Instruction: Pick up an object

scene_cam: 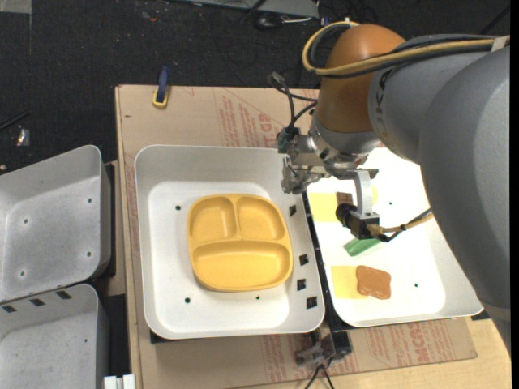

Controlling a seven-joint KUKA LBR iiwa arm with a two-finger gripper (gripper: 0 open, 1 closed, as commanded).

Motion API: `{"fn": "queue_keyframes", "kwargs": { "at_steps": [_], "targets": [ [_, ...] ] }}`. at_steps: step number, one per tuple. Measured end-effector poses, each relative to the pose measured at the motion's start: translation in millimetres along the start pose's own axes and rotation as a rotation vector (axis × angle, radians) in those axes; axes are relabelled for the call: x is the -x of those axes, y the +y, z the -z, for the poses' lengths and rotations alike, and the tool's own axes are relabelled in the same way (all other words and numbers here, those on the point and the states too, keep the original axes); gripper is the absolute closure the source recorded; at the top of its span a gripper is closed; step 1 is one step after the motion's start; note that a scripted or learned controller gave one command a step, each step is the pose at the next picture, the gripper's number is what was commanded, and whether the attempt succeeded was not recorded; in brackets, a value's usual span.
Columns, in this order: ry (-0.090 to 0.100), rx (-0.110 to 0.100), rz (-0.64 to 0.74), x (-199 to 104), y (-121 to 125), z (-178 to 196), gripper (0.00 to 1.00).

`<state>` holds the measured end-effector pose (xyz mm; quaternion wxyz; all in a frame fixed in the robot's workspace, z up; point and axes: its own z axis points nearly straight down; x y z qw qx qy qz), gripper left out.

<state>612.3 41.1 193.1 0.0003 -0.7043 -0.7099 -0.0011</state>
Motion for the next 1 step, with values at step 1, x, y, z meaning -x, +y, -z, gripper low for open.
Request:
{"fn": "queue_keyframes", "kwargs": {
  "at_steps": [1],
  "targets": [
    [0.000, 0.000, 0.000, -47.1, -9.2, 11.9, 1.00]
  ]
}}
